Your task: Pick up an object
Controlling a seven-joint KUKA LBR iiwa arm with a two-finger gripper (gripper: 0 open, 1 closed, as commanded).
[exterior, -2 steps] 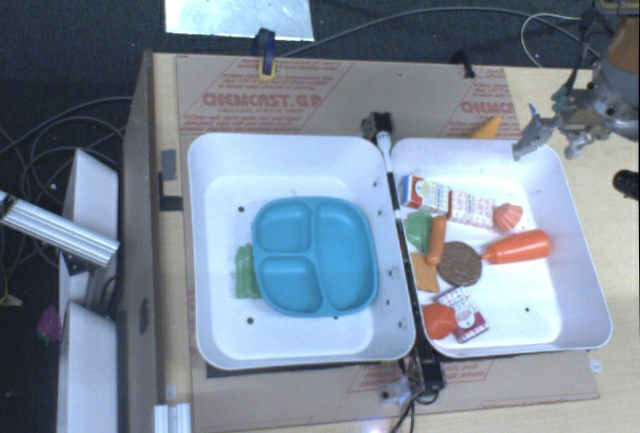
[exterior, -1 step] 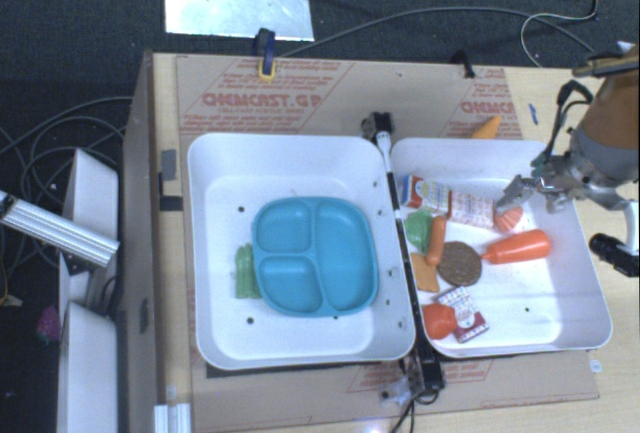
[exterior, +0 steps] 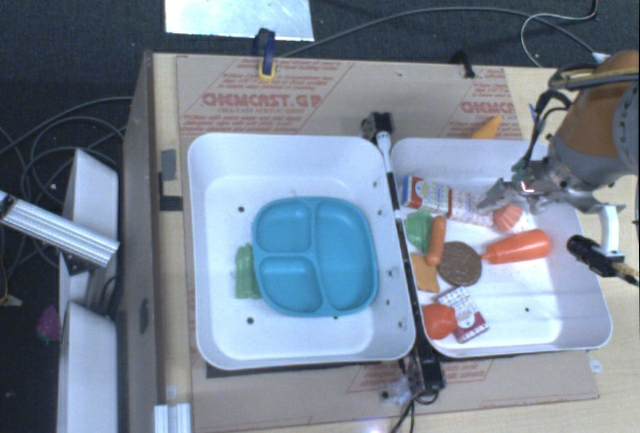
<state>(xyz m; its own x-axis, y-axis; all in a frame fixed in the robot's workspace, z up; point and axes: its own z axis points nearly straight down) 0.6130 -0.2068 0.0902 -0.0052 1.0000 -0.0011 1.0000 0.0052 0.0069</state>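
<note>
Your gripper [exterior: 512, 193] hovers over the right bin [exterior: 585, 316], just above the pink toy [exterior: 508, 216] beside the toy carrot [exterior: 517, 246]; you cannot tell how its fingers stand.

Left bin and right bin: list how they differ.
The left bin holds a blue divided plate with a green piece beside it; the right bin holds many toy foods, including a carrot and a brown patty. The gripper is over the right bin. Both are shallow and white.
</note>
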